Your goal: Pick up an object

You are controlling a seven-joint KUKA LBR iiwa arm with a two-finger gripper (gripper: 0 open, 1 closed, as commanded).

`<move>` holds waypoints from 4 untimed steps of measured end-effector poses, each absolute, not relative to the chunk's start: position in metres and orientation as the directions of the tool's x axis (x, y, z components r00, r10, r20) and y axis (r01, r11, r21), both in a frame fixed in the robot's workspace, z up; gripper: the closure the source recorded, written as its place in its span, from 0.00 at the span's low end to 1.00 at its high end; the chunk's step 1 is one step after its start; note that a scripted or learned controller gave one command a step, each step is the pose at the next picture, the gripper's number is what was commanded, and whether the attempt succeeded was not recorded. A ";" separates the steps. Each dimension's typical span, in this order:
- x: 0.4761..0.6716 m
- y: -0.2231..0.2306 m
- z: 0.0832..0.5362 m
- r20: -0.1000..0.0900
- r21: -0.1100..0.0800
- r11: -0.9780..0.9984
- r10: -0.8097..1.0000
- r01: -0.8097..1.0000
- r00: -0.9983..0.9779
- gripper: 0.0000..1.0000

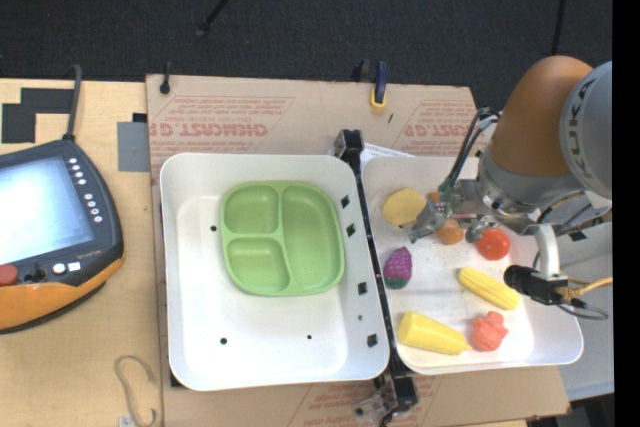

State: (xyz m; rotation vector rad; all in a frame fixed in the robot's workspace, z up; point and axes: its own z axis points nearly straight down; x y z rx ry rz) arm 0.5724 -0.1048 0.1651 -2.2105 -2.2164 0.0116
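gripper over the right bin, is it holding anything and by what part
Cannot be told: the gripper sits low beside a small orange round toy, with no item visibly between its tips.

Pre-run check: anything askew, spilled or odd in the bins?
Nothing stands out. The green tray lies flat in the left bin. The toy foods lie loose in the right bin, none spilled over its rim. The gripper is low among them, beside the orange piece.
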 end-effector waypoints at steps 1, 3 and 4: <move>0.564 -0.102 0.115 0.004 -0.006 0.001 1.000 1.000 0.000 0.00; 0.565 -0.102 0.092 0.004 -0.011 -0.004 1.000 1.000 0.004 1.00; 0.574 -0.099 0.136 0.001 -0.005 -0.001 1.000 1.000 0.001 1.00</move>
